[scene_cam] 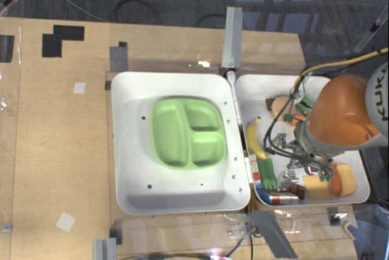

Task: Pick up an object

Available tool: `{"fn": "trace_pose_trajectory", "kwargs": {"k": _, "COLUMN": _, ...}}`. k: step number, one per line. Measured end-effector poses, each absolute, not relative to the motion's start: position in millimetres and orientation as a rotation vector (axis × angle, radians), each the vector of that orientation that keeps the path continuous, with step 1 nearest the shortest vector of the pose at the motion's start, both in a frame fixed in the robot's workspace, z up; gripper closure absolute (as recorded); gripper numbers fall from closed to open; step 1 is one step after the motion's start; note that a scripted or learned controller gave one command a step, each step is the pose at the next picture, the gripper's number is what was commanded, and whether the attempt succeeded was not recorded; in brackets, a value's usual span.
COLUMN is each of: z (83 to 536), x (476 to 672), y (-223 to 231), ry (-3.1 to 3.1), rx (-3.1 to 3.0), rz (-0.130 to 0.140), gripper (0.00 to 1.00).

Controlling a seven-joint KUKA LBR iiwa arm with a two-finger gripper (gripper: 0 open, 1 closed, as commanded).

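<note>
The arm's orange band (343, 110) hangs over the right bin (255, 92), and the gripper (298, 172) reaches down among the objects at the bin's front. Around it lie a yellow banana (253, 136), a green block (266, 172), a yellow sponge-like block (346, 180), a pale yellow piece (315, 184) and a dark battery-like cylinder (281, 197). A tan round piece (281, 106) sits further back. The wrist and cables hide the fingertips.
The left bin (130, 131) holds a green divided plate (187, 132). A metal divider post (231, 40) stands between the bins at the back. Wooden bench surface extends to the left, with black markers at its far corner.
</note>
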State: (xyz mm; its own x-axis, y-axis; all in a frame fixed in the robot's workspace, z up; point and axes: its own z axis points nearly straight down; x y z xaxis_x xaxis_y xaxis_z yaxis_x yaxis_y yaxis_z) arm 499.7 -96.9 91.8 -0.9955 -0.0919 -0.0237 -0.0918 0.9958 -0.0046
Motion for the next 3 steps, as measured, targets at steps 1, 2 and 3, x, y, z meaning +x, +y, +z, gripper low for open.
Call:
{"fn": "trace_pose_trajectory", "kwargs": {"k": 1, "z": 95.0, "x": 567.9, "y": -170.8, "ry": 3.108, "rx": -0.370, "rz": -0.008, "gripper": 0.00}}
{"fn": "trace_pose_trajectory", "kwargs": {"k": 2, "z": 91.4, "x": 533.8, "y": -168.4, "ry": 3.000, "rx": -0.892, "rz": -0.008, "gripper": 0.00}}
{"fn": "trace_pose_trajectory", "kwargs": {"k": 3, "z": 90.6, "x": 570.1, "y": -121.1, "ry": 2.998, "rx": -0.885, "rz": -0.007, "gripper": 0.00}}
